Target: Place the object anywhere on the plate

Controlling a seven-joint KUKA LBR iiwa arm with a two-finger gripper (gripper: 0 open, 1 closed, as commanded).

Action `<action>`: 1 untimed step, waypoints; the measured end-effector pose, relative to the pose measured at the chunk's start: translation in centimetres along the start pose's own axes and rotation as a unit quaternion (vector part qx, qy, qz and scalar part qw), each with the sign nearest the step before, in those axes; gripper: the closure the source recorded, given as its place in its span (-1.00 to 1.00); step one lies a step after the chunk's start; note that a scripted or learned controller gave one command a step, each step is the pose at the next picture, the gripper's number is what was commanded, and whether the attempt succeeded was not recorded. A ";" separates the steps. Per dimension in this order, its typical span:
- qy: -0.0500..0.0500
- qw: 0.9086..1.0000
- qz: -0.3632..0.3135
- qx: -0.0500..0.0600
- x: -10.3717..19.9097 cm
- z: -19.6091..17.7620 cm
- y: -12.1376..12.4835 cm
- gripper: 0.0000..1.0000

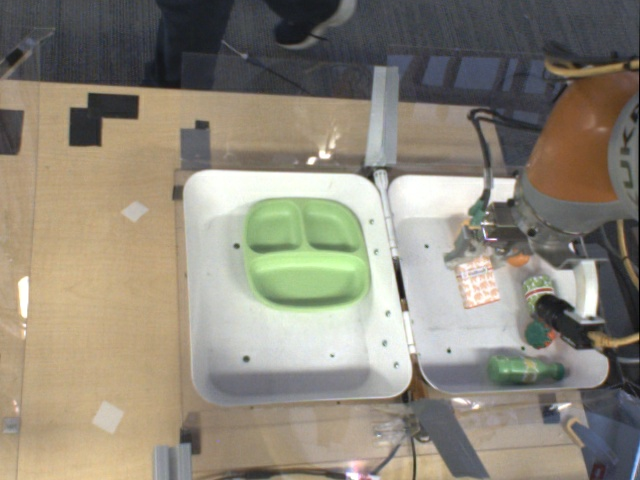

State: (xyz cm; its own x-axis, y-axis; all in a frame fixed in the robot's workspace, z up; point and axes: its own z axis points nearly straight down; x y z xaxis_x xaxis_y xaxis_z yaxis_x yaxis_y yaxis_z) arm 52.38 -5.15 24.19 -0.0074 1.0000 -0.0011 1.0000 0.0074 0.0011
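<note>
A green plate (305, 251) with three compartments lies in the left bin (215, 348) and has nothing on it. My gripper (472, 244) hangs over the upper middle of the right bin (430, 353). Just below its tip lies a small flat packet (478, 286) with a red and white pattern; whether it touches the gripper I cannot tell. A green bottle (525, 370) lies on its side near the right bin's front edge. A small green and white striped can (537, 288) sits to the right of the packet.
A small orange piece (517, 260) shows beside the wrist. A teal-capped item (540, 335) lies above the bottle. A metal divider (392, 268) separates the two bins. A person's legs (290, 8) stand behind the bench.
</note>
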 end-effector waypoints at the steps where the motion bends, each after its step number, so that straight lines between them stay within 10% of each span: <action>1: 0.001 1.000 0.001 0.000 7.9 5.8 3.8 1.00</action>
State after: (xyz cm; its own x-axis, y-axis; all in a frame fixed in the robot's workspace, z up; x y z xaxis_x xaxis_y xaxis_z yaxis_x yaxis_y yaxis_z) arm 56.10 2.76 18.38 -0.0058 1.0000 0.0004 1.0000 0.0058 0.0011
